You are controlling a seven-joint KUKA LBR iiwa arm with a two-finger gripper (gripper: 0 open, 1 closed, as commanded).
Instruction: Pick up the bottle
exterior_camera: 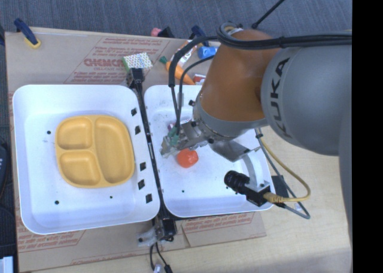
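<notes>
A: Bottle? Where?

B: My best guess is the orange-and-white thing (181, 68) at the far edge of the right bin (203, 197), lying tilted and half hidden by the arm (239, 80). There's a blue piece (206, 52) just beside it, maybe its cap, cannot tell.

A: Claw on it?

B: No. The claw (175, 137) is low in the middle of the right bin, nearer than the bottle and apart from it. It sits just beside a small orange-red object (187, 158). Released or clenched, cannot tell; the wrist blocks it.

A: Why there?

B: Looks like it's aimed at the wrong thing. It would need to go farther back.

A: Left bin (24, 146)?

B: Yellow divided tray (96, 149), irrelevant.
</notes>
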